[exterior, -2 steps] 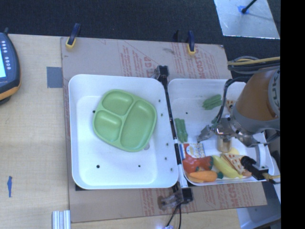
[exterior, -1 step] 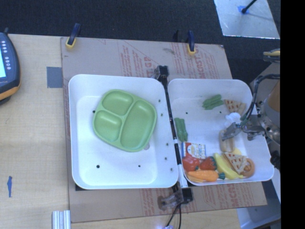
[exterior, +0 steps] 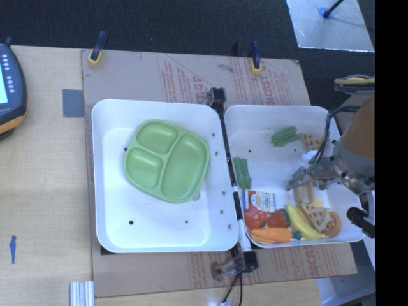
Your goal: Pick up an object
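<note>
1. Arm (exterior: 358, 132) cut off at right edge.
2. Gripper (exterior: 310, 178) too blurry to read.
3. Handheld device (exterior: 9, 88) cropped at left edge.
4. Toy food pile (exterior: 290, 220) overlaps; single items unclear.

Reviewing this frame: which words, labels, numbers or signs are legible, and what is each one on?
None can be read.
Cardboard sheet under the bins: red print in rows, too blurred to read.
Small packet in the right bin: red and white label, too small to read.
Handheld pendant at the left edge: screen and buttons, illegible.
</note>
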Controlling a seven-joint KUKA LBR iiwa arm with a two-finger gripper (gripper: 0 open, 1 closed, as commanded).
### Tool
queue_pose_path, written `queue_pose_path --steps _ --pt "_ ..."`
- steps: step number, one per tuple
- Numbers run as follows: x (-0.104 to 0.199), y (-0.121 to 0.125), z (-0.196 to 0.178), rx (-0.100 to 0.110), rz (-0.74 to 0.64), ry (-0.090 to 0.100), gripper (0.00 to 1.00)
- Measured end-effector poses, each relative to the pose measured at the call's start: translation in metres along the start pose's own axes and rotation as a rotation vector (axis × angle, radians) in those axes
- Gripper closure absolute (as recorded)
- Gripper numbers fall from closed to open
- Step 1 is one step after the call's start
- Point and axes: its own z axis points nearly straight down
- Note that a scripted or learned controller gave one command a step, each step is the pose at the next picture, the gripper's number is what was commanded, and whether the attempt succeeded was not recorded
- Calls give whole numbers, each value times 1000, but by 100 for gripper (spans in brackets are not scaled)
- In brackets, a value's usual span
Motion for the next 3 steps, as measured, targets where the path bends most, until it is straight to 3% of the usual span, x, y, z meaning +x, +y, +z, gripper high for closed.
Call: queue_pose_path --steps 1,2,3 --pt "0 -1 -13 0 0 0 100" --pt "107 48 -3 -6 -11 3 100" --pt "189 74 -110 -14 -7 1 100"
